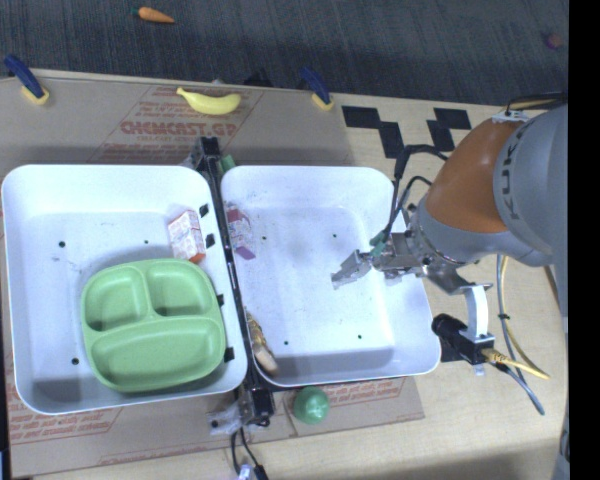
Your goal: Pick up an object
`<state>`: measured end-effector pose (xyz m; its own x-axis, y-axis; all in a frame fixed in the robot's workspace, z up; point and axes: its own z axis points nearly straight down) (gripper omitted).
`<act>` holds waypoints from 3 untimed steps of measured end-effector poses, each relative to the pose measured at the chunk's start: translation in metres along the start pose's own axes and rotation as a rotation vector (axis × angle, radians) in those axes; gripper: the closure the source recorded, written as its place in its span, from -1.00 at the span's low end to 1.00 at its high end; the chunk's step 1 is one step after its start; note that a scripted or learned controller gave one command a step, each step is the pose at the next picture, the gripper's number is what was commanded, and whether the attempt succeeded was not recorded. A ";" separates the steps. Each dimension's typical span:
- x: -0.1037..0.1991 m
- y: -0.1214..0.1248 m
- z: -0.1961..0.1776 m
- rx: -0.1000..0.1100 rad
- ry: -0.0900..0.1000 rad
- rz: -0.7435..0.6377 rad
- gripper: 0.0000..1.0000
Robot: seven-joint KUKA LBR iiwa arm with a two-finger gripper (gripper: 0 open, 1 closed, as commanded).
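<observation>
From above, the arm (500, 193) is reaching in from the right over the right bin (380, 353), its gripper (348, 271) hanging above the bin's bare floor with nothing between its fingers; how far they are spread cannot be told. A small pink wrapper (239, 233) is lying at that bin's left wall. In the left bin (25, 298) a green divided tray (155, 323) is sitting beside a red-and-white carton (186, 235). A banana (209, 99) and a green ball (310, 404) are lying outside the bins.
</observation>
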<state>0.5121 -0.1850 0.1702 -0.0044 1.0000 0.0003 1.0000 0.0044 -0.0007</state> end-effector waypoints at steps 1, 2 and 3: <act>-0.026 0.049 -0.024 -0.001 -0.001 -0.002 -1.00; -0.025 0.043 0.058 0.005 0.002 -0.001 -1.00; -0.018 -0.010 0.052 0.003 0.000 -0.002 -1.00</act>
<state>0.5021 -0.2035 0.1179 -0.0063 1.0000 0.0007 1.0000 0.0063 -0.0035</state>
